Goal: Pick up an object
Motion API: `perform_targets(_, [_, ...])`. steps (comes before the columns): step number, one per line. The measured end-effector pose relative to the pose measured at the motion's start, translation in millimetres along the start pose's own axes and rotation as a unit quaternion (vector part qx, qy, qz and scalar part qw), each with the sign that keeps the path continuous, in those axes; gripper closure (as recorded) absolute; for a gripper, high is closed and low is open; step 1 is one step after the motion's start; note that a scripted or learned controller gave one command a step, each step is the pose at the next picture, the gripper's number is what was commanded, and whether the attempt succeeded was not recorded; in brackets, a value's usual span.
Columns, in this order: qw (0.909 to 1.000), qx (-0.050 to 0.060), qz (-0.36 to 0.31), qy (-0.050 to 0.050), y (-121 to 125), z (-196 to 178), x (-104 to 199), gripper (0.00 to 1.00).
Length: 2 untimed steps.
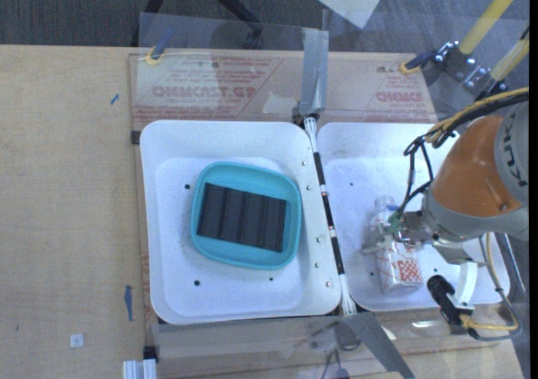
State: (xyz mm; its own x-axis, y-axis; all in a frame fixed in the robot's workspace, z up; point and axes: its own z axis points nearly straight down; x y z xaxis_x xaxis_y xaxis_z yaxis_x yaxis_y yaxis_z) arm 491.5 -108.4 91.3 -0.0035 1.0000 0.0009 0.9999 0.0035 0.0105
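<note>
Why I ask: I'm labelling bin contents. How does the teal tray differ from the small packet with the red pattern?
The teal tray lies in the left bin; the packet lies in the right bin, under the arm's end effector. The tray is much larger, teal, and holds dark ribbed blocks; the packet is whitish with red checks. Both rest on the white bin floors.

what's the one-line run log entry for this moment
arm: over right bin | gripper: down at clear packet with red-white print, grasp unconfirmed | left bin: teal tray with dark insert, untouched

A teal tray (245, 214) with dark ribbed insert lies in the left bin (160, 201).
</note>
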Motion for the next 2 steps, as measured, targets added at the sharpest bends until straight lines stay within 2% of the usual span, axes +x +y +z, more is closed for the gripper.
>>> perform_targets(1, [1.0000, 0.000, 0.001, -0.001, -0.1, -8.9, -1.1, 1.00])
perform_targets(2, [0.9998, 0.006, -0.020, -0.001, 47.4, -91.9, 50.7, 1.00])
